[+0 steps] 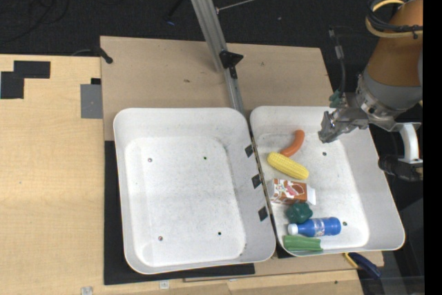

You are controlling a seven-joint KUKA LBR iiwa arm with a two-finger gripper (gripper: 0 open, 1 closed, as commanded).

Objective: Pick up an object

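Where toys crowd, gripper (329,133) beside sausage (293,143)

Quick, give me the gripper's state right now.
Gripper: cannot be told; it hangs over the right bin, above the far end, with nothing visibly in its grasp.

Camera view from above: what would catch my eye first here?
Probably the little heap of toy-like things along the left side of the right bin: an orange sausage, a yellow corn cob and a blue bottle. Above that bin's upper right part hangs the hand of the grey and orange arm.
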